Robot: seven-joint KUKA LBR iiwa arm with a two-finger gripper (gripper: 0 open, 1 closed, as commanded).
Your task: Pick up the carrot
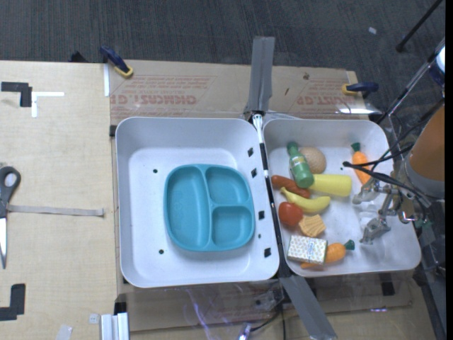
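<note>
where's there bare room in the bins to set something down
Bare floor rings the blue plate in the left bin. In the right bin, a patch lies open between the yellow block, the cracker box and the gripper. Its left half is crowded with food.

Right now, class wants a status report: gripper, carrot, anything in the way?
Gripper over right bin, holding nothing. Carrot by far right wall, untouched. Cables cross it.

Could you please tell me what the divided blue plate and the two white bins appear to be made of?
The divided turquoise-blue plate looks like moulded plastic: one even colour, rounded compartment ridges, and a soft satin sheen. The two shallow white bins, the left white bin and the right white bin, also look like smooth, thin-walled plastic with rounded corners and faint glossy highlights, though coated metal cannot be ruled out.
</note>
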